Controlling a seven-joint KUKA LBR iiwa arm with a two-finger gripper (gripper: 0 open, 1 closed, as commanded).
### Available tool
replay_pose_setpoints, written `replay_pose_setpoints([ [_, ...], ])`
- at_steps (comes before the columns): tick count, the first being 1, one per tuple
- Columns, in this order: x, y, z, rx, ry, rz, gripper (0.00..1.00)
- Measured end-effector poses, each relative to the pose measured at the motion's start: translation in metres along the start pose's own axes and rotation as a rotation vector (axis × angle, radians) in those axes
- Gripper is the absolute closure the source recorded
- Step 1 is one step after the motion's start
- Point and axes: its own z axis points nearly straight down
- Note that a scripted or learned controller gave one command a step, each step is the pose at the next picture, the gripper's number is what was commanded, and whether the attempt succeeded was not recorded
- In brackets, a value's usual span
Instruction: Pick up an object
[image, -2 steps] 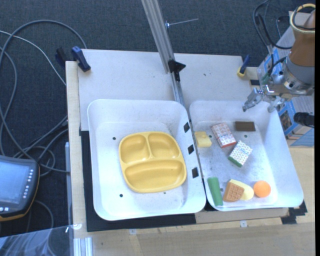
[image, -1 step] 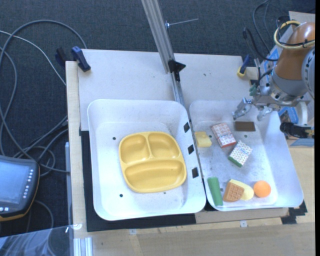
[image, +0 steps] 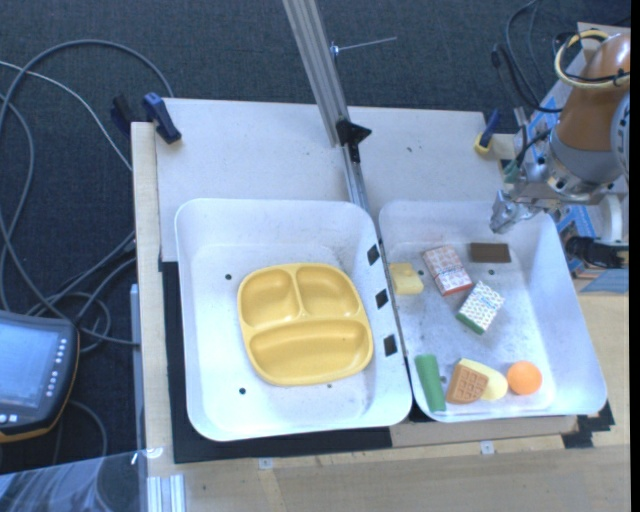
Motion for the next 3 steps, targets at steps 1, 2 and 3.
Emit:
replay_pose_setpoints([
  [1,0.01,0.0,-0.054,-0.006,0.0,0.001,1.0],
  [2,0.01,0.001,-0.093,-0.005,0.0,0.002,1.0],
  [3,0.069,-0.018,-0.098,0.003,0.005,-0.003,1.0],
])
